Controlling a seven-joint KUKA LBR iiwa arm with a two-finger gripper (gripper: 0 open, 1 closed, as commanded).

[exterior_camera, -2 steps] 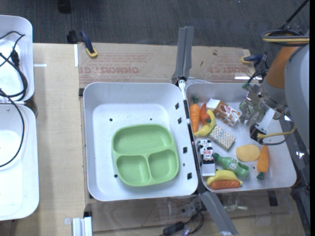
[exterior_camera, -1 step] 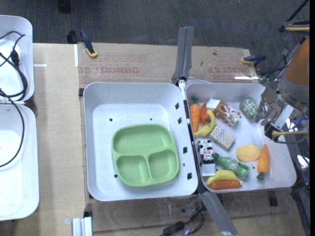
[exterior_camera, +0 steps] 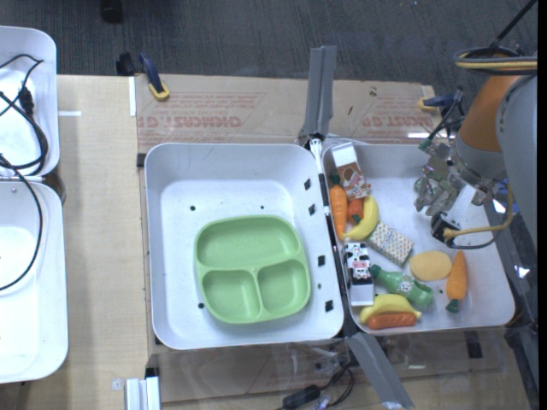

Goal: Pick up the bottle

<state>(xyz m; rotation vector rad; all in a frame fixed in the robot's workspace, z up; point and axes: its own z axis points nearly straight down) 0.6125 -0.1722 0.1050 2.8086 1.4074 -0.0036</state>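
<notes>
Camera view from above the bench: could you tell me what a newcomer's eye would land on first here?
The light green divided tray stands out first, lying alone in the left bin. Next comes the heap of toy food along the right bin's left and near sides, with the green bottle lying among it. The gripper hangs over that bin's far right part, apart from the bottle.

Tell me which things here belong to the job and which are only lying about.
Job: green bottle; gripper.

Lying about: green tray in the left bin; bananas, carrots, cartons and a wafer in the right bin.
</notes>
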